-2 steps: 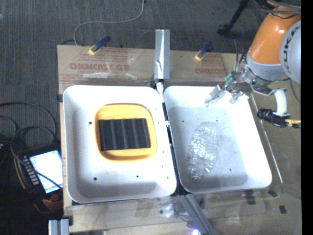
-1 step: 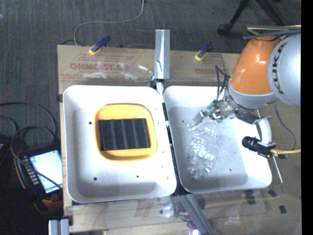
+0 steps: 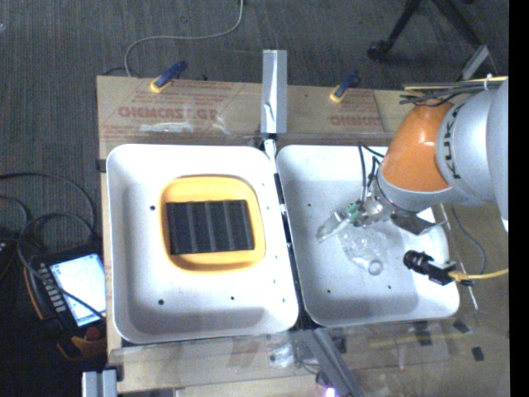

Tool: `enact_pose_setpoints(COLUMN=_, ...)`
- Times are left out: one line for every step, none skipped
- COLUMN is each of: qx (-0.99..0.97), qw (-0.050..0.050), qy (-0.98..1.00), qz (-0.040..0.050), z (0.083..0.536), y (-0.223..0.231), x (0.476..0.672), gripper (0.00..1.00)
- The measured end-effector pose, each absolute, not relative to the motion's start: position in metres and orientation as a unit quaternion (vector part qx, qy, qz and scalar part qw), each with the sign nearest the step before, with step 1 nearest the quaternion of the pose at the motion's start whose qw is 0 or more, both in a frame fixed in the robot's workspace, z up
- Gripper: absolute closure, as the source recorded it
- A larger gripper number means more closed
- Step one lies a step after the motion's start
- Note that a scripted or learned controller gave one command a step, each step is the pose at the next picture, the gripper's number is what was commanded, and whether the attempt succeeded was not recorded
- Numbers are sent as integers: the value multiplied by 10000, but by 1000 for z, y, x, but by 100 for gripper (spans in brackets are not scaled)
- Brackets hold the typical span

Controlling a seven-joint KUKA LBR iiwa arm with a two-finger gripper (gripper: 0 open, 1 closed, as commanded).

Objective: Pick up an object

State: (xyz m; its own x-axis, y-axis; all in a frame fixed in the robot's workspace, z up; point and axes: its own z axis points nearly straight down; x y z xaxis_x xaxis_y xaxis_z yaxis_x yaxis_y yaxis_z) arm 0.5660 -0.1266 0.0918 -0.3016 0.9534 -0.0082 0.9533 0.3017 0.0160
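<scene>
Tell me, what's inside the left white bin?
Inside the left bin lies a yellow tray holding a dark ribbed insert. Whatever lies under the tray is covered.

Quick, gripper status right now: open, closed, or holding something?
Gripper: cannot be told; it is down in the right white bin at the clear plastic object, with no grasp visible.

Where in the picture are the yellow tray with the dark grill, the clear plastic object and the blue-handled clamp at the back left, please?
yellow tray (image 3: 213, 256): camera view, its front rim.
clear plastic object (image 3: 364, 245): camera view, its middle.
blue-handled clamp (image 3: 168, 75): camera view, its handle.
</scene>
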Motion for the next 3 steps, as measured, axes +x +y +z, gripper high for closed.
enact_pose_setpoints(qx=5894, qw=87, qy=8078, qz=38, z=92, y=-128, x=537, gripper=0)
enact_pose_setpoints(qx=5790, qw=75, qy=8153, qz=27, z=92, y=-108, x=563, gripper=0)
enact_pose_setpoints(qx=6581, qw=12, qy=7529, qz=-12, z=173, y=-194, x=538, gripper=0)
